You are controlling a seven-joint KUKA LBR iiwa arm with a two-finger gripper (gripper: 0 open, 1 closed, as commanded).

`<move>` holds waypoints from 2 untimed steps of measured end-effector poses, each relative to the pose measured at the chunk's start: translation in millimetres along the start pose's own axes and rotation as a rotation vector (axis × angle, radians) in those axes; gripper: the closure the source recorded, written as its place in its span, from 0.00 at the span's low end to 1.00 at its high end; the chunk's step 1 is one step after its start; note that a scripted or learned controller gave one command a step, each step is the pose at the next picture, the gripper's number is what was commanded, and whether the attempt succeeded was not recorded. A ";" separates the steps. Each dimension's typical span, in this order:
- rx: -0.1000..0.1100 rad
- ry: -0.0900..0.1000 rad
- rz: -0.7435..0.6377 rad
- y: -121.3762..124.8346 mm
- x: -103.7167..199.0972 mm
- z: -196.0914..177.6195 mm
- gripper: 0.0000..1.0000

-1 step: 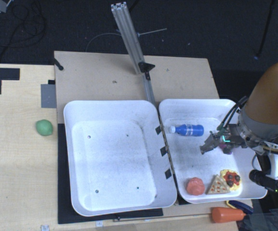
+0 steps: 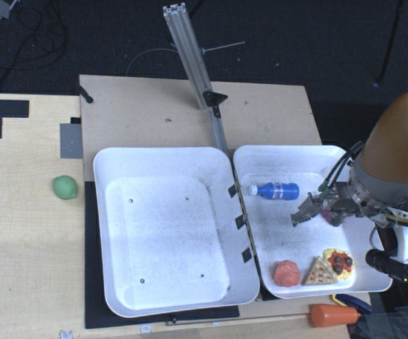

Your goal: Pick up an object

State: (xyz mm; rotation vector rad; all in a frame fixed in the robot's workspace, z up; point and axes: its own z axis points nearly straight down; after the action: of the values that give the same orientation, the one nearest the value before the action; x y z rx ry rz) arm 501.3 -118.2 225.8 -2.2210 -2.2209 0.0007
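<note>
The right bin (image 2: 288, 154) holds three things. A blue bottle with a white cap (image 2: 274, 191) lies on its side near the bin's back left. Toward the front lie a red rounded object (image 2: 286, 273) and, beside it, a toy pizza slice (image 2: 331, 267) with red and dark toppings. My gripper (image 2: 307, 212) hovers over the middle of the right bin, just right of and slightly in front of the bottle, and behind the pizza slice. Nothing shows in its grasp.
The left bin (image 2: 162, 232) lies beside the right one, with black clips (image 2: 239, 221) along the shared wall. A green ball (image 2: 65, 187) rests on the bench at far left. An orange object (image 2: 333, 315) lies in front of the right bin. A slanted metal bar (image 2: 193, 55) rises behind the bins.
</note>
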 end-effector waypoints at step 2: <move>0.004 0.000 0.000 3.0 0.9 86.7 0.00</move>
State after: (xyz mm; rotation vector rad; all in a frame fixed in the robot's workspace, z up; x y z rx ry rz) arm 504.3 -117.3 139.1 -2.2184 -2.2194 0.0044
